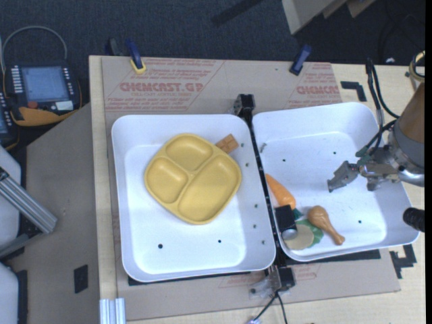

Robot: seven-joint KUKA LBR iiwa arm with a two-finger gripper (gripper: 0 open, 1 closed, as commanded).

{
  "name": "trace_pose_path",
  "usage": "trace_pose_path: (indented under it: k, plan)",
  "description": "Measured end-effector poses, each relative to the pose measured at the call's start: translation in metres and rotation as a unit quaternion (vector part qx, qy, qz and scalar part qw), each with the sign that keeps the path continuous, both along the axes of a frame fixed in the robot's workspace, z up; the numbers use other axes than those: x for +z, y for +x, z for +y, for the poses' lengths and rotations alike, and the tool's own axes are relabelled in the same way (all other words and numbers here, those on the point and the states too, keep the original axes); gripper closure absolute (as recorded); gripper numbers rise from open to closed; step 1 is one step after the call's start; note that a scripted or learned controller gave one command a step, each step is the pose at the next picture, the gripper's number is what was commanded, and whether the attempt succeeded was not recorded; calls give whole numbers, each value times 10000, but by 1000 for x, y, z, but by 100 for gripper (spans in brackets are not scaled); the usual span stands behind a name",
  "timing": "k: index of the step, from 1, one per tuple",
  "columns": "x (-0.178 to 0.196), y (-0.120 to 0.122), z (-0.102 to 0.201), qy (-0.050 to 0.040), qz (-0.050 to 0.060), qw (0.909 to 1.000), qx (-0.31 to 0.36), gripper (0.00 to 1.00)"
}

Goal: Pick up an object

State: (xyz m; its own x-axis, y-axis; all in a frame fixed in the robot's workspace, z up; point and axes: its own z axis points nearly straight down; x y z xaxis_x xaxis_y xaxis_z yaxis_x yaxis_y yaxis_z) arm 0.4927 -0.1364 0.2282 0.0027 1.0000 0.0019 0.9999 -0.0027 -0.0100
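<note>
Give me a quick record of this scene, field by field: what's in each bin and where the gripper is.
left bin: yellow divided plate, with a small brown wooden block at its upper right edge
right bin: orange carrot, toy chicken drumstick, black object, pale green round piece, all clustered at the lower left
gripper: over the right bin's right side, nothing seen between its fingers
task status: nothing picked up yet
</note>
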Motion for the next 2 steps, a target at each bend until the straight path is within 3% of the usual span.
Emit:
trace_pose_path:
  k: [1,2]
  plan:
    - [5,2,0,-10,-51,10000,14,0]
    - [-40,0,-6,-2,-22,10000,8,0]
